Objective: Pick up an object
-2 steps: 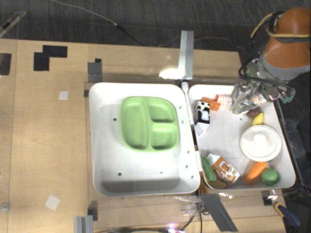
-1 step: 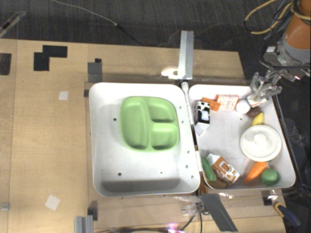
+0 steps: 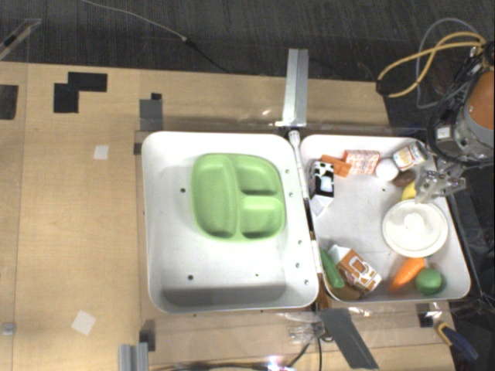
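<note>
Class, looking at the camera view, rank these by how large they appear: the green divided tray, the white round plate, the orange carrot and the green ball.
1. green divided tray
2. white round plate
3. orange carrot and green ball: these look too close in size to rank, the carrot longer, the ball rounder.

Both bins (image 3: 166,207) look like smooth white plastic, kinda satin. The green divided tray (image 3: 236,195) is matt plastic — no real shine. Bench top (image 3: 69,230) is pale wood, flat finish. White plate (image 3: 415,228) looks glossy, and the gripper (image 3: 435,182) is bare metal — dull sheen.
</note>
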Controlling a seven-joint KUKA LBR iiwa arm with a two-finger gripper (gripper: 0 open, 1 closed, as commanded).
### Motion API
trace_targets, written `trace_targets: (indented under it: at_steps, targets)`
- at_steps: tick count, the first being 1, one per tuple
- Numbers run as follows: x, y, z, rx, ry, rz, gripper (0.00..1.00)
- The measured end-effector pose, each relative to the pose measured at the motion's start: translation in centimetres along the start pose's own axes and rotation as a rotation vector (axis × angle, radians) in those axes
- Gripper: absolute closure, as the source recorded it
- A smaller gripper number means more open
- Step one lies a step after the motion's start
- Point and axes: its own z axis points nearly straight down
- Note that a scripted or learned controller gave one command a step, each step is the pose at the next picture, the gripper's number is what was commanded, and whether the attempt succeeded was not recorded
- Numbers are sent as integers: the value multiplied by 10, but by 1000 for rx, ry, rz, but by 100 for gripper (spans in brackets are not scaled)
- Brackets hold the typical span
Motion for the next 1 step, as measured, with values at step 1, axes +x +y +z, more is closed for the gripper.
trace_targets:
  at_steps: [1]
  targets:
    - [-20, -68, 25, 2, -2, -335, 100]
